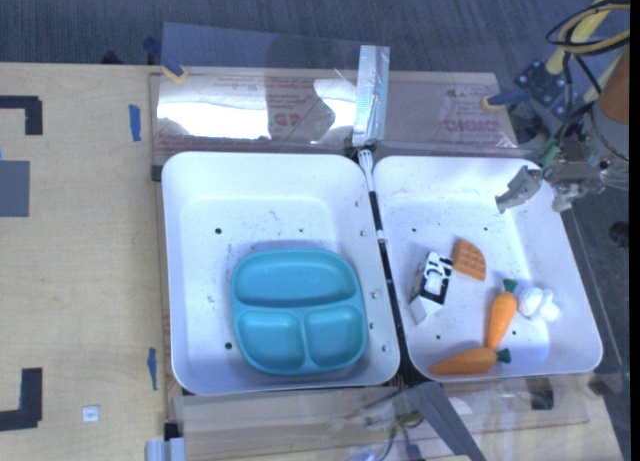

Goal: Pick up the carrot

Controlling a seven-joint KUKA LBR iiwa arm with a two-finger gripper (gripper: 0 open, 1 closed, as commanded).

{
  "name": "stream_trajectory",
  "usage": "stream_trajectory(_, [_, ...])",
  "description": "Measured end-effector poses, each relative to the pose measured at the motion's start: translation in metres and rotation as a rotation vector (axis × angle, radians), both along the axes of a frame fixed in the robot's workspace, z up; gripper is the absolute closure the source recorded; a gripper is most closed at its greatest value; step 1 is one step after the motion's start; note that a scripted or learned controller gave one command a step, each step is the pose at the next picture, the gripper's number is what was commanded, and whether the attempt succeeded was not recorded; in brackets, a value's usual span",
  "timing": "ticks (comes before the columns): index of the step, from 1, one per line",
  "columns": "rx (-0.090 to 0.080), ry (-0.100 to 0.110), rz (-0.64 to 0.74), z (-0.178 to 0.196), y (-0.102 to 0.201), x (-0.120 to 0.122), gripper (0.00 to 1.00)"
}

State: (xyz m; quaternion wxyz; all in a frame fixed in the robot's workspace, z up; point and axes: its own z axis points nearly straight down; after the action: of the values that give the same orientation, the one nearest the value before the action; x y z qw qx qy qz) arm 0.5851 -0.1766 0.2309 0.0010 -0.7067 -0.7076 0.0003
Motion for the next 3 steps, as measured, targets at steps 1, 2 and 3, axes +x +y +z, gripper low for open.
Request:
stream_trajectory(1, [0.001, 0.001, 0.102, -0.14, 0.011, -0.039, 0.0])
stream_trajectory(2, [-0.003, -0.006, -0.023, -0.144, -0.001, -0.105, 0.0])
stream_trajectory(3, [-0.005, -0.013, -0.023, -0.133, -0.001, -0.103, 1.0])
